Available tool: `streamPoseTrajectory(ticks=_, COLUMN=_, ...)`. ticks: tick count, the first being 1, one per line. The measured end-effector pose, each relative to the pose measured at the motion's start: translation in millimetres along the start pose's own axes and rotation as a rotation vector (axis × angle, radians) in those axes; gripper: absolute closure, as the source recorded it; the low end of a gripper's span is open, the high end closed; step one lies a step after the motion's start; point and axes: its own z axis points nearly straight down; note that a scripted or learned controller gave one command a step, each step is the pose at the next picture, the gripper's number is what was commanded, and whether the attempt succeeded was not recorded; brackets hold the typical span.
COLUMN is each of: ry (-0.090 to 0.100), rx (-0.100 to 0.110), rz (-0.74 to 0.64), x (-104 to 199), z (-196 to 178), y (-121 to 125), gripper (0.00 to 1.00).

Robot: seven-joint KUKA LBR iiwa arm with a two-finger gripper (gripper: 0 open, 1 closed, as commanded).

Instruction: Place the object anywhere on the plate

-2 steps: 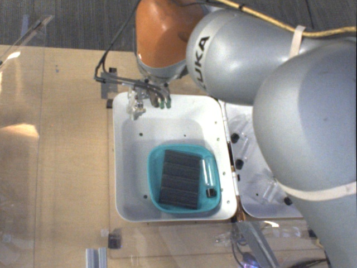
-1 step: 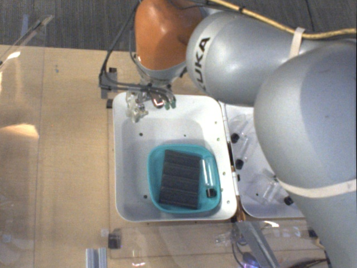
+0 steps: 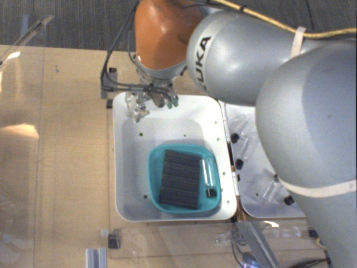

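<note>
Camera view, from above at a slant. The arm (image 3: 268, 77) is reaching in from the right and is covering most of the upper right of the scene; its orange band (image 3: 162, 32) is sitting above the far edge of the left bin (image 3: 125, 166). The gripper (image 3: 149, 99) is hanging over that bin's far left corner — small, partly blurred, with clear and green-tipped parts showing beneath the wrist. Whether it is released or clenched cannot be told at this scale, and nothing can be seen clearly within it.

The plate (image 3: 155, 175) — teal, squarish with rounded corners — is lying in the near half of the left bin, close to its near wall. A dark ribbed rectangular object (image 3: 179, 178) is resting on the plate, slightly tilted, taking up most of its middle. A clear tube-like item (image 3: 207, 171) is lying along the plate's right side, with a small black piece (image 3: 211, 192) at its near end.

The right bin (image 3: 254, 202) is standing just beside the left one, largely hidden under the arm; a few small clear and black items are lying in it.
</note>
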Motion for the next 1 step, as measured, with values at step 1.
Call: streamPoseTrajectory(ticks=1, ry=-0.014, rx=-0.002, rz=0.002, x=-3.1, z=-14.4, y=0.9, gripper=1.0)
